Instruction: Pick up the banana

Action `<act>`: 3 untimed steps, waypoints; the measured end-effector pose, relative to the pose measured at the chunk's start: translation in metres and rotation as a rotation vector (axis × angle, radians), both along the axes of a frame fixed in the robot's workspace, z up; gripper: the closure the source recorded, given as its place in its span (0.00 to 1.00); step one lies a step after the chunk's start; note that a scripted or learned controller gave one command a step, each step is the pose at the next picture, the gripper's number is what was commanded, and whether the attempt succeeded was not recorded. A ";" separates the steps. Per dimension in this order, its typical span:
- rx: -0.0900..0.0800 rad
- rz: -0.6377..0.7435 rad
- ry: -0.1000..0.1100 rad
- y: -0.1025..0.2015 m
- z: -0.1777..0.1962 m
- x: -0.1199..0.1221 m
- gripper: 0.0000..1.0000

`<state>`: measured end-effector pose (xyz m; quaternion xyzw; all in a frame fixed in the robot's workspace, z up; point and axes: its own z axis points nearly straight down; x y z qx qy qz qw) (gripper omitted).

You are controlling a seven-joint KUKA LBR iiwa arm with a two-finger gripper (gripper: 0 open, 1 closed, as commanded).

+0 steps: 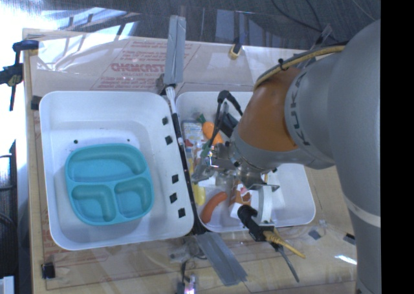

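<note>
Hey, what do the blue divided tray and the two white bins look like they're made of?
The blue divided tray looks like moulded plastic or perhaps silicone: uniform turquoise, rounded compartment walls, soft matte sheen. The left white bin and the right white bin look like thin formed plastic, judging by smooth glossy walls and rounded corners, though coated metal can't be ruled out.

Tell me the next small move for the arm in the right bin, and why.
Probably a short lift straight up, to uncover the pile. The end effector sits low in the right bin, and the arm covers most of the clutter. A yellow piece by the divider may be the banana, but that is unclear.
</note>
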<state>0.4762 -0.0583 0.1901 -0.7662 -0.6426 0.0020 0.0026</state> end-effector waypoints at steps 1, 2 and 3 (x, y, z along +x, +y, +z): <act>0.000 0.060 0.001 0.061 0.000 0.000 1.00; -0.001 0.122 -0.005 0.073 0.078 0.001 1.00; 0.004 0.920 -0.002 0.058 0.000 0.000 1.00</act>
